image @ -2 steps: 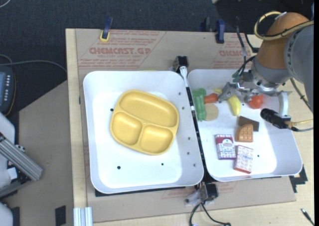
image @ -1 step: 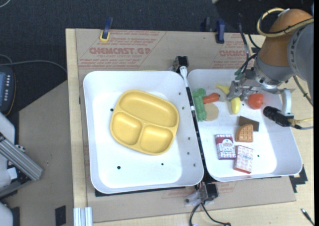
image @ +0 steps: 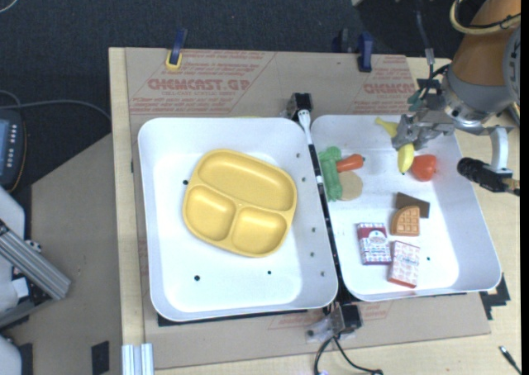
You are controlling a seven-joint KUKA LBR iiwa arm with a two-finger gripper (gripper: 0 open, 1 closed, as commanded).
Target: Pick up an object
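Nearest the camera, two small flat red-and-white printed packets (image: pixel 374 243) (image: pixel 405 264) lie side by side at the near end of the right-hand shallow white plastic bin (image: pixel 475 225). Just beyond them in that bin sit a tan waffle-shaped toy (image: pixel 405 220) against a dark brown block (image: pixel 412 203), then a green toy vegetable (image: pixel 331 172) by the bin's left wall, with an orange carrot-like piece (image: pixel 350 162) and a pale round disc (image: pixel 351 187) beside it. At the bin's far end a yellow banana-shaped toy (image: pixel 404 156) lies touching a red tomato-like toy (image: pixel 424 167).

Judging by this, the step in hand is the descent toward a grasp: the claw (image: pixel 418 129) hangs right over the banana, which looks like the chosen object. Whether its fingers are spread or pressed together I cannot tell, and nothing is visibly pinched. The next move likely calls for lowering squarely onto the banana without nudging the tomato. The grey arm (image: pixel 488 76) enters over the bin's far right corner, wrist bent downward. Left of the bin, its twin (image: pixel 157 200) carries a yellow three-part plate (image: pixel 240 201).
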